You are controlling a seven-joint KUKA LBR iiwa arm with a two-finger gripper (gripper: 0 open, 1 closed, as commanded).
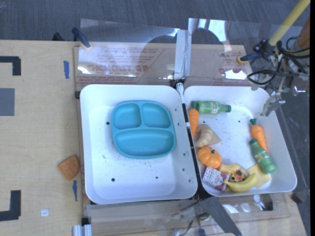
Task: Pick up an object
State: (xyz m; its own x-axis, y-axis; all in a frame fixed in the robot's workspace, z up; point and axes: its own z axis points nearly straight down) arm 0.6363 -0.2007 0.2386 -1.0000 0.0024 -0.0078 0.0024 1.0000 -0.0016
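Nothing is lifted yet: the gripper point(272, 103) hovers over the right bin's point(288, 173) far right corner, jaw state unclear; the carrot point(259, 135) lies nearby.

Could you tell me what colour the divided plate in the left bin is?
The divided plate is light blue, seen in the camera view.

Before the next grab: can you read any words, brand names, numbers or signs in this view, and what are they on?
No text is legible.
Green plastic bottle at the back of the right white bin: pale label, blurred.
Red-and-white packet: print too small.
Clear sheets behind the bins: faint reddish lettering, unreadable.
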